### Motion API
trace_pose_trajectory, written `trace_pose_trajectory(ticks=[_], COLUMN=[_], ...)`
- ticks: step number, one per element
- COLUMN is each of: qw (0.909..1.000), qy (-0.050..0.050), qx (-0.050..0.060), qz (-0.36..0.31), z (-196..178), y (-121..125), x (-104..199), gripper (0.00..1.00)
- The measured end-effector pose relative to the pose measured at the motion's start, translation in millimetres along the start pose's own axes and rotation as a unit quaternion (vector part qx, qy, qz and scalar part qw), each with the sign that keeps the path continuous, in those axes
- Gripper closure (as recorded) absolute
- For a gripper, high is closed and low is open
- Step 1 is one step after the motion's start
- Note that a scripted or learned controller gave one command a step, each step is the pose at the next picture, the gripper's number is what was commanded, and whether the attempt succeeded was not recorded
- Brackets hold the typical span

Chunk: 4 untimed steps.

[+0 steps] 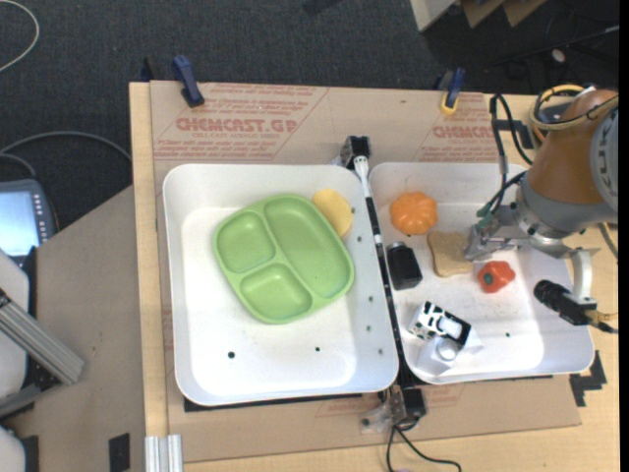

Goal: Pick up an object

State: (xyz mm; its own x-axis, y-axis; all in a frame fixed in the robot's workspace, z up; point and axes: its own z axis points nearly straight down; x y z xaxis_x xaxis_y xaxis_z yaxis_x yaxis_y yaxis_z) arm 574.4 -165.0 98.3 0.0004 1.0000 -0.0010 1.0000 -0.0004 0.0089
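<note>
Near the middle of the right bin (511, 370) lay a flat tan piece (447, 254). The claw (482, 247) was low over its right edge, and I could not tell if it touched it. I could not tell how wide the claw was, or if it had hold of anything.

Just below the claw sat one little red thing (496, 276) with a green top. Up and to the left of the tan piece was one orange pumpkin (414, 212). One black block (403, 265) lay just to its left, by the bin wall. One black and white thing (439, 324) lay near the front. That made five things in this bin.

The left bin (197, 332) had two things: one green plate (283, 258) with three parts, and one yellow lump (334, 210) touching its far right edge.
</note>
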Motion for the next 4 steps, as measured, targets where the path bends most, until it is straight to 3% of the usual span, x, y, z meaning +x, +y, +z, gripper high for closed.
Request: trace_pose_trajectory(ticks=[1,2,3,4], qw=[1.0000,1.0000,1.0000,1.0000], qy=[0.001,0.001,0.003,0.001], qx=[0.003,0.004,0.000,0.003], qz=[-0.003,-0.003,-0.005,-0.001], z=[-90,-118,-239,-244], y=[-11,-38,-95,-92], x=[116,222,294,291], gripper=[1.00,1.00,1.00,1.00])
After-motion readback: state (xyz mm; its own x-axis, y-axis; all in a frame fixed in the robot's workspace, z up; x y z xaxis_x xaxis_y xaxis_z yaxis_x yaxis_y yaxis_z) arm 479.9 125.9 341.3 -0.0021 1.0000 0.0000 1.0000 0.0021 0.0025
